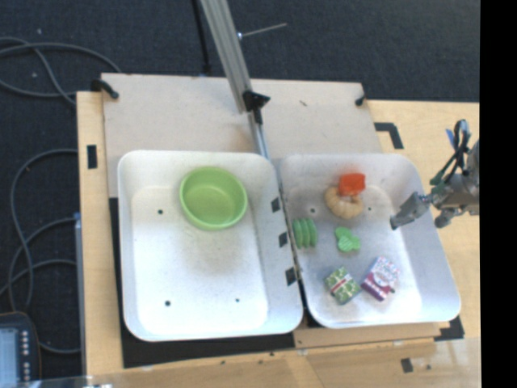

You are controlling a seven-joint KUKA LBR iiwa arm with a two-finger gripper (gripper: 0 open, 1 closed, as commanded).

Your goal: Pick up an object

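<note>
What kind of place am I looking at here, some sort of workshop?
Probably a robotics lab test bench. Two shallow white bins sit side by side, the left bin holding a green bowl, the right bin small toys. A robot claw reaches in, and loose cables trail across the dark floor.

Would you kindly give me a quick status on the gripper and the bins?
Gripper over right bin's right edge, nothing between its fingers. Orange block, tan lump nearest it. Green bowl alone in left bin. Path unobstructed.

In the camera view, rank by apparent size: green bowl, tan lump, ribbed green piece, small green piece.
1. green bowl
2. tan lump
3. ribbed green piece
4. small green piece
The last two look close; ranking unsure.
</note>
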